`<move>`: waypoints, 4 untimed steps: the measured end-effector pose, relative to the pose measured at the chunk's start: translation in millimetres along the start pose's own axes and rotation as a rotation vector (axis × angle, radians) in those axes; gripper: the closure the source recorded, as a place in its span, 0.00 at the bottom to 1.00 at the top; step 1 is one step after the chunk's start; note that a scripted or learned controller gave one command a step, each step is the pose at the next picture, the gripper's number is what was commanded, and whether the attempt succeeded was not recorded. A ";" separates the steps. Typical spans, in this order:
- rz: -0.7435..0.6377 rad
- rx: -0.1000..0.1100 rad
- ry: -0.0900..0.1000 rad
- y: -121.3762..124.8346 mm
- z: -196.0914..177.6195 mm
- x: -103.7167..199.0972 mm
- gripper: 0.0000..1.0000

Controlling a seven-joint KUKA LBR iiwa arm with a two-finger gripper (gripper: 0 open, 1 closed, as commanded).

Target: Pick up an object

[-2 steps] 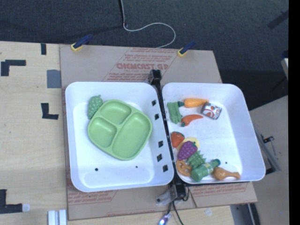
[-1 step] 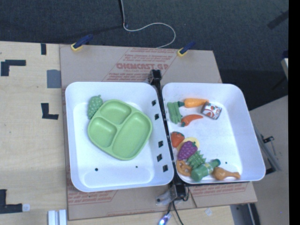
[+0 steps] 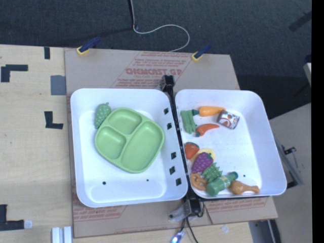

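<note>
On the arm's side of the bench, the right bin (image 3: pixel 266 135) holds the loose toy items for picking; whether the gripper is apart or together cannot be told from this view.

Along that bin's inner wall lie a green pod (image 3: pixel 188 121), a red tomato (image 3: pixel 191 150), a purple grape bunch (image 3: pixel 201 162) and a yellow piece (image 3: pixel 206 153) touching the grapes; toward the far rim, an orange carrot (image 3: pixel 210 111) lies just beside a small can (image 3: pixel 228 119), with a red-orange pepper (image 3: pixel 206 129) near both; at the near rim, a green leafy piece (image 3: pixel 212 172), a green bottle-like item (image 3: pixel 218 184) and an orange-brown piece (image 3: pixel 243 188) are crowded together.

Farther off, the left bin (image 3: pixel 81 140) carries a green divided plate (image 3: pixel 130 140); a green grape bunch (image 3: pixel 103 114) touches its edge; both bins rest on a cardboard sheet (image 3: pixel 152 70).
</note>
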State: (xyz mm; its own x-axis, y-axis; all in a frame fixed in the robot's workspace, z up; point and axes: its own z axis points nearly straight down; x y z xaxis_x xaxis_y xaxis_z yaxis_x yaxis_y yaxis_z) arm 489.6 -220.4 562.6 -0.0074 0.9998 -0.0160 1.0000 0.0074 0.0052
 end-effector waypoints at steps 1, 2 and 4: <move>-0.002 -0.001 -0.001 1.0 -10.2 0.8 1.00; -0.003 -0.002 -0.003 2.0 -20.5 1.6 1.00; 0.008 0.022 0.022 -8.3 194.3 1.1 1.00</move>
State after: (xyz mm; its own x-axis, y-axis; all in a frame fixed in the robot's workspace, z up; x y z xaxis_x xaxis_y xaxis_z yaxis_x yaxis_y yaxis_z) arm 482.3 -222.5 368.2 0.0006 1.0000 0.0063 0.9999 -0.0005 -0.0171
